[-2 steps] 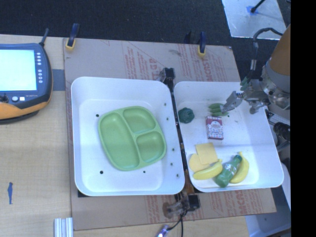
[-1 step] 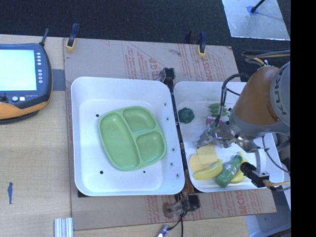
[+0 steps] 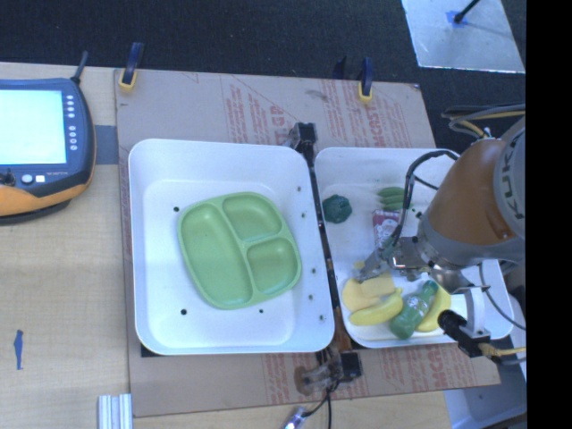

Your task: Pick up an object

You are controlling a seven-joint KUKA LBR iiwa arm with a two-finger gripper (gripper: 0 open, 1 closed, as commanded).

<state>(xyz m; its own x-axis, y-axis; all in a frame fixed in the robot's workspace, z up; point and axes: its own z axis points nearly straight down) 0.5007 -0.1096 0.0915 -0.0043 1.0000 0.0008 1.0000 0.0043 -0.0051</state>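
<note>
I count the candidates in the right bin (image 3: 332, 164): one dark green ball (image 3: 337, 208) at about ten o'clock, one small green piece (image 3: 391, 193) toward twelve, one red-and-white packet (image 3: 385, 229) near the middle, and a cluster at six o'clock of yellow pieces (image 3: 371, 300) (two or three, I cannot separate them) with one green bottle (image 3: 413, 311) lying tilted across them. The gripper (image 3: 380, 261) sits just above the yellow pieces, beside the packet; I see nothing pinched in it, and whether it is spread or pressed together I cannot tell. The arm (image 3: 469, 206) covers the bin's three o'clock side. The left bin (image 3: 143, 239) holds one green divided plate (image 3: 239, 249). At nine o'clock one pendant (image 3: 40, 146) is cut off by the edge. Three clamps (image 3: 130, 65) grip the cardboard's far edge.
</note>
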